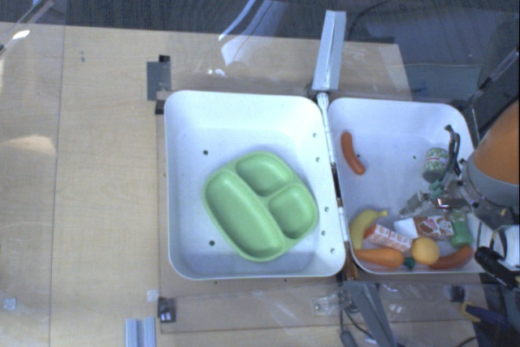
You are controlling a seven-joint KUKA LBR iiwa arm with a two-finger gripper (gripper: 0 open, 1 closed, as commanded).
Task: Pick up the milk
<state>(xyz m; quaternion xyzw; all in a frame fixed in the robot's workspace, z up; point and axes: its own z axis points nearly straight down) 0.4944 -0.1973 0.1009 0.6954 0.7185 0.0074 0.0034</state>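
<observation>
While the arm [497, 166] reached in from the right edge, its orange band showing above the wrist, the gripper [439, 203] sat low over the near right part of the right bin [390, 114]; whether it was open or closed could not be told, since the dark metal parts blurred into the clutter beneath. Milk [391, 237], a small white carton with red-orange print, lay on its side among the pile at the bin's near edge, just left of the gripper and apart from it as far as could be judged; a banana [363, 225] touched the carton's left end; a carrot [379, 258] lay just below both, along the near wall. Yellow round fruit, likely a lemon [424, 250], rested right of the carrot; a second orange-red piece [455, 258] curved away to its right; something green [461, 232] stood beside it, identity unclear. Small printed can [436, 162] stood farther back, near the wrist; a sausage [353, 153] lay alone toward the left side of that bin, well apart from the pile. Left bin [187, 134] held a green divided plate [260, 204] with three compartments, set at a slant; both bins sat side by side on the wooden bench [89, 175].
</observation>
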